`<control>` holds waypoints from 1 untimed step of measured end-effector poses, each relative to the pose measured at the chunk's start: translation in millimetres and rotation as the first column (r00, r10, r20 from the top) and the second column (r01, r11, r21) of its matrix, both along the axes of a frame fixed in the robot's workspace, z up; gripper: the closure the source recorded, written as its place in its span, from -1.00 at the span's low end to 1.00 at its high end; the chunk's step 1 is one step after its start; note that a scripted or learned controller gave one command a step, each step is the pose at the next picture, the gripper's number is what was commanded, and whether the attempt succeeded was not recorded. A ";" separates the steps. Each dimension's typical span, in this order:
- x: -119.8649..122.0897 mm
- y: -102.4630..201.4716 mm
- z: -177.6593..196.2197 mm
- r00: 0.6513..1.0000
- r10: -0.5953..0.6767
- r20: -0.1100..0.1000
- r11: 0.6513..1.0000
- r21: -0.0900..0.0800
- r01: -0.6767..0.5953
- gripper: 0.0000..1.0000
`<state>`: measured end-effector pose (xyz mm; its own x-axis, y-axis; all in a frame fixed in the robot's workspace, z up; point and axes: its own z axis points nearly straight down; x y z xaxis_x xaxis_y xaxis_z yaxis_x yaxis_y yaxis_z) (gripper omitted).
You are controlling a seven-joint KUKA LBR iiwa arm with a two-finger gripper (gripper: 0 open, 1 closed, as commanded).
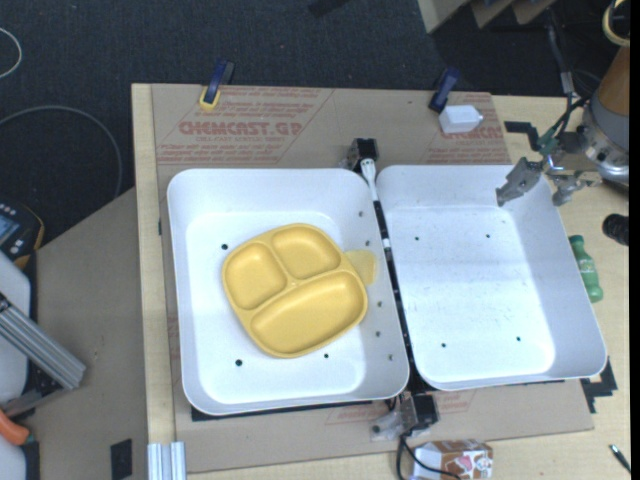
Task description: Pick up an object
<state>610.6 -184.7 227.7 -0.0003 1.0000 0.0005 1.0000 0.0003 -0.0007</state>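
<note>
While the yellow plate [293, 290] lies flat in the left bin [190, 268], nearest you, your pick is not yet begun. Farther back, the gripper [540, 176] hangs over the right bin's [480, 298] far corner, well apart from the plate; you cannot tell its jaws' state. Next, I judge, you need a reach across toward the plate's rim.

You see yellow divided plate [293, 288] lying flat, right side up, in left bin [190, 298]. Three compartments: two small ones toward far side, one large toward near side. Plate sits rotated at slant, near bin's middle, its right edge close to right wall.
</note>
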 end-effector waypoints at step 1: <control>-62.4 45.7 175.6 1.000 0.005 0.016 1.000 -0.003 -0.005 -1.00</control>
